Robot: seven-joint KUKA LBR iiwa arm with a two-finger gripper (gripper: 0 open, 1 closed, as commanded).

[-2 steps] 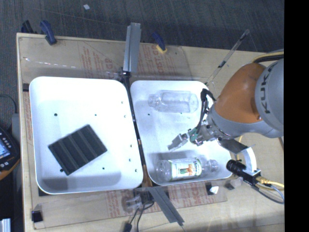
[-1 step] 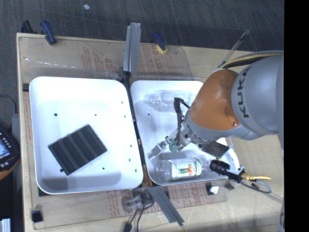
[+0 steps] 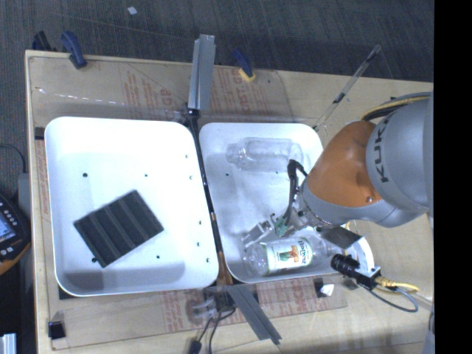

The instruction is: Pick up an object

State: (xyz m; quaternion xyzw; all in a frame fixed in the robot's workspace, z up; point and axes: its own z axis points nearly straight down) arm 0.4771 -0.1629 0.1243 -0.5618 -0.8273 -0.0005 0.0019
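Note:
In the right bin point(image 3: 221, 198) a clear plastic bottle with a green and orange label point(image 3: 286, 257) lies on its side near the front wall. A second clear bottle point(image 3: 262, 153) lies near the back of the same bin. My gripper point(image 3: 274, 227) is low in the right bin, just above and touching the labelled bottle's upper side. The arm's orange band point(image 3: 341, 177) and grey body cover the bin's right part. A dark ribbed rectangular pad point(image 3: 118, 227) lies in the left bin.
The left bin point(image 3: 74, 146) holds only the dark pad, with bare floor around it. A metal divider bar point(image 3: 200, 72) stands at the back between the bins. Blue clamps point(image 3: 74, 50) sit on the bench's back edge. Cables trail at the front right.

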